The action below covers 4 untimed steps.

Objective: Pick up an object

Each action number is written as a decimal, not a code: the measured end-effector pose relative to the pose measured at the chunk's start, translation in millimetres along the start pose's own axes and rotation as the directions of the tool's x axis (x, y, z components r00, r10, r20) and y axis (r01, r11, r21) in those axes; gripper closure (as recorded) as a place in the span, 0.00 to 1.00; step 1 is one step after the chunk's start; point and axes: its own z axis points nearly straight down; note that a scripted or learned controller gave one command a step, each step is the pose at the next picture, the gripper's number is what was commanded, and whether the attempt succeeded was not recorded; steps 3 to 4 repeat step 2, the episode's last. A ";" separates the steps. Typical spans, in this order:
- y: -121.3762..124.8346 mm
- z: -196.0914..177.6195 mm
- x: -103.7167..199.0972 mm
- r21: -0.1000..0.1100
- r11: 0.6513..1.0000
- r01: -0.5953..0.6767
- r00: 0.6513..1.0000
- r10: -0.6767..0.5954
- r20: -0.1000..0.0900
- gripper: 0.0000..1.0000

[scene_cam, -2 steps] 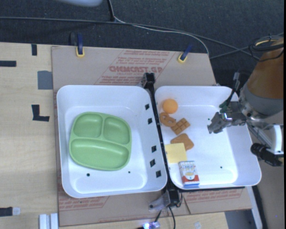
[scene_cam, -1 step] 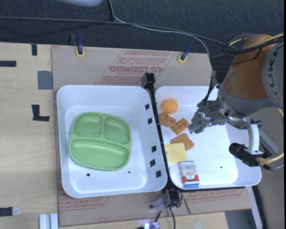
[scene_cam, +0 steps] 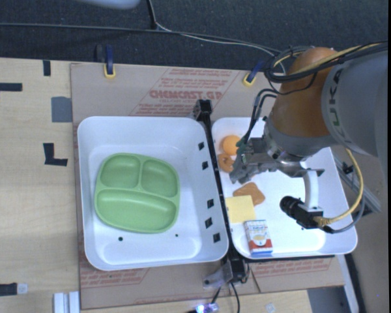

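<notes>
In the right bin [scene_cam: 339, 240] lie an orange ball [scene_cam: 229, 144], a brown toast-shaped piece [scene_cam: 249, 192], a yellow square slice [scene_cam: 240, 208] and a small white carton with a red label [scene_cam: 258, 236]. My gripper [scene_cam: 242, 168] hangs low over the bin's left part, just above the brown piece and right below the orange ball. The wrist body hides much of the fingers, so their state is unclear. Nothing shows between them.
The left bin [scene_cam: 117, 240] holds a green divided plate [scene_cam: 137, 192]. A black divider with clips [scene_cam: 212, 175] runs between the bins. The arm's grey and orange body [scene_cam: 313, 109] covers the right bin's upper half. A black cable crosses the far bench edge.
</notes>
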 end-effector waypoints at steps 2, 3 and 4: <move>-7.9 -6.7 108.1 0.000 1.000 0.001 1.000 -0.001 0.000 1.00; -7.9 -6.7 108.1 0.000 1.000 0.001 1.000 -0.001 0.000 1.00; -7.9 -6.7 108.1 0.000 1.000 0.001 1.000 -0.001 0.000 1.00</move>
